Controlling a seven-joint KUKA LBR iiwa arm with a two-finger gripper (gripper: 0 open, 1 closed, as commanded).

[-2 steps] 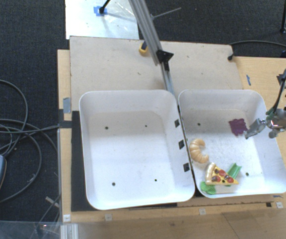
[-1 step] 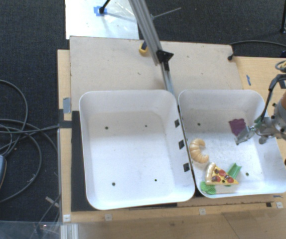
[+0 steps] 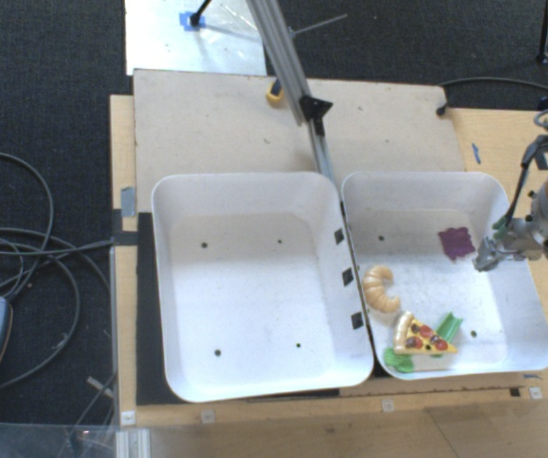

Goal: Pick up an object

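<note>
In the right bin (image 3: 517, 346) lie a purple piece (image 3: 456, 242) near the back, a tan croissant (image 3: 381, 288) by the left wall, a pizza slice (image 3: 421, 336) at the front and a green piece (image 3: 449, 326) beside it. My gripper (image 3: 491, 256) hangs at the bin's right side, just right of the purple piece and apart from it. Nothing shows between its fingers.
The left bin (image 3: 174, 351) stands beside the right one, sharing a divider wall with black tabs (image 3: 347, 277). A slanted metal pole (image 3: 284, 46) crosses the bench from the back. Cables lie on the floor at the left.
</note>
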